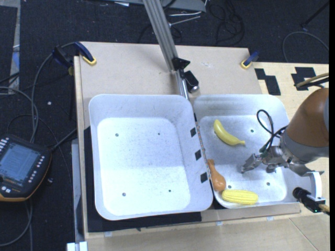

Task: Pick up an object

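A yellow banana (227,134) lies in the right bin (238,106), toward its back left. A yellow corn cob (240,196) rests at the bin's front edge. An orange-brown pear-shaped object (215,178) lies against the bin's left wall. My gripper (250,164) hangs over the bin's middle right, reaching in from the right, right of the orange object and above the corn. Nothing shows between its fingers, and it touches none of the objects.
The left bin (141,156) sits beside the right one, sharing a raised divider with black clips (198,153). A slanted metal post (165,35) rises behind the bins. Black cable (264,120) loops over the right bin near the wrist. A pendant (18,166) lies off-bench left.
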Motion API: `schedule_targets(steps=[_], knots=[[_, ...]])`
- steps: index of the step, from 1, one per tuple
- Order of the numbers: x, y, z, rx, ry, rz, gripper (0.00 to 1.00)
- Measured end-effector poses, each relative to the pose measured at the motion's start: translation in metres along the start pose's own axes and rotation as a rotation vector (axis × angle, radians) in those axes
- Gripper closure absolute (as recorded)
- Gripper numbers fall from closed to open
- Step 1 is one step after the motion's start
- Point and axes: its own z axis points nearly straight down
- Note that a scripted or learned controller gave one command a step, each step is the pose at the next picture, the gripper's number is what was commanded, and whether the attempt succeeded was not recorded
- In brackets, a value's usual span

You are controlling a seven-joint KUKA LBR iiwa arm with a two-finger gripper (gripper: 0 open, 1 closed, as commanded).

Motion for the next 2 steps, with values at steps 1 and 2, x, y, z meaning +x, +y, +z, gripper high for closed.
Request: schedule_targets(steps=[1, 2], knots=[[0.0, 0.001, -0.012, -0.003, 0.0, 0.0, 1.0], [-0.006, -0.001, -0.055, -0.006, -0.001, 0.0, 1.0]])
